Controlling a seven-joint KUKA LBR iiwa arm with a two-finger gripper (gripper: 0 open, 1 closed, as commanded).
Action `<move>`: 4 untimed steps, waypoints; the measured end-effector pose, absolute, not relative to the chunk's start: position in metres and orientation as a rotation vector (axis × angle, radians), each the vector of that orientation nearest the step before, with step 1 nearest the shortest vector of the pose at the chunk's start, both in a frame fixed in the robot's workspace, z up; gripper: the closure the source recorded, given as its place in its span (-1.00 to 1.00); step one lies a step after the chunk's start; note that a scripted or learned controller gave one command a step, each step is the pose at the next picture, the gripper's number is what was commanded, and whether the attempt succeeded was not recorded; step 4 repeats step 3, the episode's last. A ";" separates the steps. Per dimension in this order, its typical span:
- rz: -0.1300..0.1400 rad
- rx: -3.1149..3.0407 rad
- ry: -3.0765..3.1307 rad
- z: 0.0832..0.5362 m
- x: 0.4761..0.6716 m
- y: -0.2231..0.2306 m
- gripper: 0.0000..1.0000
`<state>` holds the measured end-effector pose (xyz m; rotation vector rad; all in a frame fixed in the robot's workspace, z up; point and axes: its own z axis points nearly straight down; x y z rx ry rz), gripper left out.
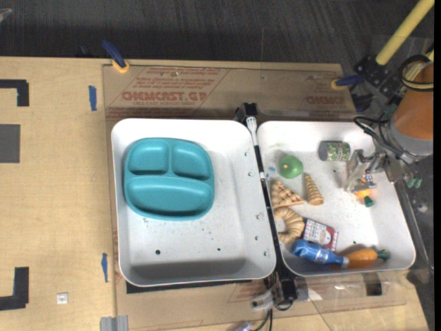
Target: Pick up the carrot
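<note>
Two shallow white bins sit side by side on the worktop (55,185), which is covered with a sheet of brown cardboard (172,88). The left bin (138,254) holds a teal divided plate (169,178) lying flat in its upper left part. The right bin (403,247) holds the clutter. The carrot (363,257), orange with a green tip at its right end, lies on its side near the front right corner of this bin, just beside the front wall. A blue bottle (318,253) lies touching or nearly touching the carrot's left end, and a small red and white packet (320,233) rests just above the bottle. Along the left side of the bin are a green round fruit (291,165), a ridged tan cone (313,189), and pale bread-like pieces (286,209) stacked toward the dividing wall. A small grey-green can (335,151) lies on its side near the back. The arm (413,116) reaches in from the right, and its gripper (360,171) hangs over the right part of the bin, well apart from the carrot, just above a small orange and green toy (365,197). I cannot tell whether the gripper is wide or narrow, and nothing can be made out in its grasp.
</note>
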<state>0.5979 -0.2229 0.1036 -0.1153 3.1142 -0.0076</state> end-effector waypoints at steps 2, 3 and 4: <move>0.000 0.357 3.112 0.088 0.594 -0.223 -1.00; -0.004 0.352 3.097 0.103 0.598 -0.223 1.00; -0.004 0.352 3.097 0.103 0.598 -0.223 1.00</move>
